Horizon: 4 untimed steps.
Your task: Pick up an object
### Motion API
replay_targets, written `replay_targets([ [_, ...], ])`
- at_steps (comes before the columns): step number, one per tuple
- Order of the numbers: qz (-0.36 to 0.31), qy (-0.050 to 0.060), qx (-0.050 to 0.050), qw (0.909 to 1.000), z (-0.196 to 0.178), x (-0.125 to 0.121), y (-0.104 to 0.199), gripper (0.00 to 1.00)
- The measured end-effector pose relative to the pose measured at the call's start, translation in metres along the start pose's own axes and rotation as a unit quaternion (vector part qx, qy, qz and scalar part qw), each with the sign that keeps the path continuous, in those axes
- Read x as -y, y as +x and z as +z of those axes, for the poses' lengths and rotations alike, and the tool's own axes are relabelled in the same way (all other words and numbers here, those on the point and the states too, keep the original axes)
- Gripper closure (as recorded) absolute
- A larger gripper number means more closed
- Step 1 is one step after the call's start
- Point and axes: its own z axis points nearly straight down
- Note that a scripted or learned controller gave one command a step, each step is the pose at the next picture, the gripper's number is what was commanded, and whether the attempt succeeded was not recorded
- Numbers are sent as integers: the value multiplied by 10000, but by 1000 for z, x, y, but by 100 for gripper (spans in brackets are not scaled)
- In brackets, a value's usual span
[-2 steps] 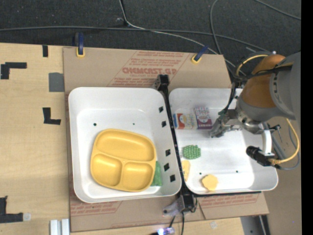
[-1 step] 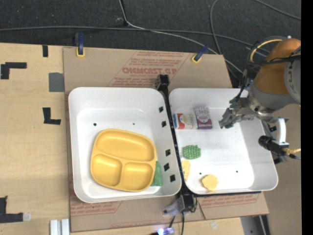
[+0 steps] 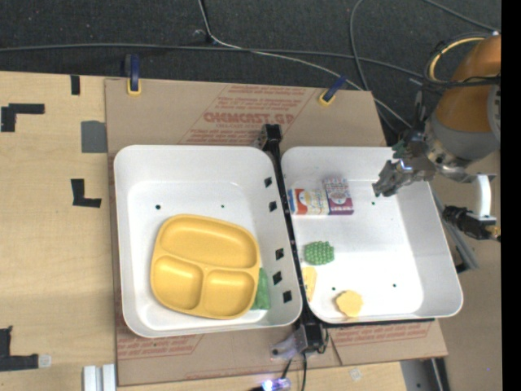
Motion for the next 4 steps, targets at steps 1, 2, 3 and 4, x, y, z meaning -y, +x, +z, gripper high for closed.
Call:
replay_targets([
  [1, 2, 10, -4, 10000, -20, -1, 0, 100],
  [2, -2, 27, -5, 10000, -11, 17, 50, 100],
  [3, -11, 28, -8, 10000, -4, 32, 98, 100],
  [4, -17, 20, -11, 10000, -17, 39, 156, 100],
])
